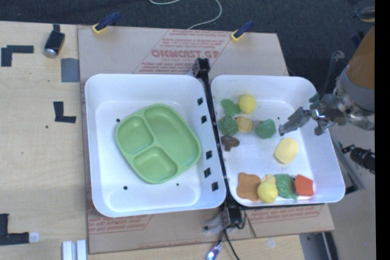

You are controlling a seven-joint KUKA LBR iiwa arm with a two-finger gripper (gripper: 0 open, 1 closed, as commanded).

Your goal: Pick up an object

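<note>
The right bin (304, 87) holds several toy foods. A yellow ball (247, 103) lies at the back, with green pieces (228, 125) and a dark green piece (265, 128) nearby. A brown piece (230, 142) sits by the divider. A pale yellow lemon shape (286, 150) rests mid-bin. Along the front lie an orange piece (247, 186), a yellow piece (267, 191), a green piece (284, 186) and a red piece (304, 186). My gripper (306, 124) hovers over the bin's right side, just above and right of the lemon shape, open, with nothing between its fingers.
The left bin (97, 131) holds a green divided plate (158, 143). A black divider (210, 131) runs between the bins. Cardboard lies under both bins, with clamps at its back edge. A cable (183, 0) loops behind.
</note>
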